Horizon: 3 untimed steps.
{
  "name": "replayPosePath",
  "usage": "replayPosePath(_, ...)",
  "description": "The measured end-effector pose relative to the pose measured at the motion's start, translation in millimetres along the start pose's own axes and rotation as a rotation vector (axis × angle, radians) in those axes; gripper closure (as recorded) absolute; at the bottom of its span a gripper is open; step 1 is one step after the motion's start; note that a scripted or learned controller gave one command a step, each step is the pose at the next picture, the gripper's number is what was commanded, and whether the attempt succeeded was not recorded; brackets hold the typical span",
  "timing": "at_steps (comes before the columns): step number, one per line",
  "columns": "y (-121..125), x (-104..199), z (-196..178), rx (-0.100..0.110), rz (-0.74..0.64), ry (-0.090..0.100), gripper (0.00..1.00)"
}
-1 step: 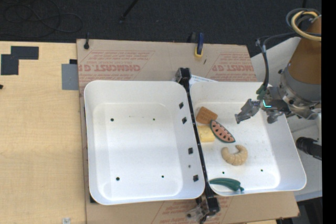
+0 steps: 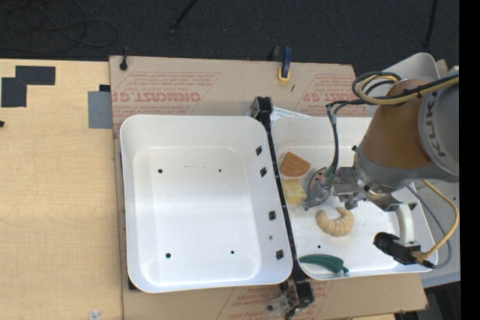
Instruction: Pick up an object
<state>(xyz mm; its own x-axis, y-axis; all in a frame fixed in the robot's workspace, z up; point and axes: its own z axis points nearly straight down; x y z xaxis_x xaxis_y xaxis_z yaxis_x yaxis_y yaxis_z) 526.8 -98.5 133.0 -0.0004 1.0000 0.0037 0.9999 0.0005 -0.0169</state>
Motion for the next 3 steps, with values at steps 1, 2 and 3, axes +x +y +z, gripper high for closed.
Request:
replayPosePath(1, -42.3, -10.4, 40.5, -0.041, 0.002, -0.013, 0.0)
replayPosePath(2, 10.8, -30.4, 45.0, -0.019, 0.0, -0.005, 0.0)
replayPosePath(3, 63.9, 2.2, 44.4, -0.018, -0.004, -0.002, 0.0)
